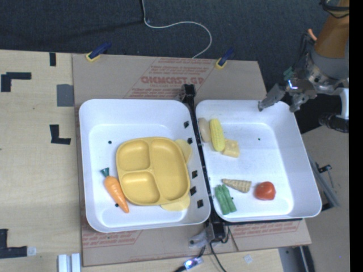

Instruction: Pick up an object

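Right now your end effector (282, 100) hovers with its fingers spread apart and nothing between them, over the right bin's (295, 130) rim at about one o'clock. Your candidates lie inside that bin: corn cob (216, 134) at ten o'clock, tomato (265, 191) at five.

the arm (332, 33) reaches in at the upper right, its gripper (282, 100) above the far right corner of the right bin (283, 152), fingers spread apart with nothing between them. in that bin lie a corn cob (216, 134) beside a pale yellow piece (231, 148), a cone (236, 185), a tomato (265, 191) and a green vegetable (225, 199). the left bin (96, 123) holds a yellow divided tray (152, 170) with a carrot (116, 192) just beside its left edge. a white cable (176, 24) loops across the dark floor behind the bench.
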`<state>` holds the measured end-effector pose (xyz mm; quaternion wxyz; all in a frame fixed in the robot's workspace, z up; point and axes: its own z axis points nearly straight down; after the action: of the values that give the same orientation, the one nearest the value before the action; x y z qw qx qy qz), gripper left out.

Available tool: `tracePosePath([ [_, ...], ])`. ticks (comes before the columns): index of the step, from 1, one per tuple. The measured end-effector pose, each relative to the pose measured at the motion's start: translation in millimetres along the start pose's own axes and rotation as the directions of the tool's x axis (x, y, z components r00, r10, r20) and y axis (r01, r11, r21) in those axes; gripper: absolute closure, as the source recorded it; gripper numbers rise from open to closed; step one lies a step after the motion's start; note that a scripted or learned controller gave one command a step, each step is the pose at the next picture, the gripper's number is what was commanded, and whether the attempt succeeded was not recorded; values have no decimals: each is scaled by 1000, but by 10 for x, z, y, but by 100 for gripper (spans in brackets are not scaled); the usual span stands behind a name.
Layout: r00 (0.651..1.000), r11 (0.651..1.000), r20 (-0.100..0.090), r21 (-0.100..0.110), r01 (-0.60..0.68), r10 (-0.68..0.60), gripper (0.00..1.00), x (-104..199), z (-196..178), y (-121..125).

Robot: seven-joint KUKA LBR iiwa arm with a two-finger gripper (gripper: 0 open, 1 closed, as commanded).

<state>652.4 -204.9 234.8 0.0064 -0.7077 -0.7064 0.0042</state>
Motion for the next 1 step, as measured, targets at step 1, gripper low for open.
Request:
tracePosePath([
  [1,1000,1000,4,-14,3,-3,0,3,-92,25],
])
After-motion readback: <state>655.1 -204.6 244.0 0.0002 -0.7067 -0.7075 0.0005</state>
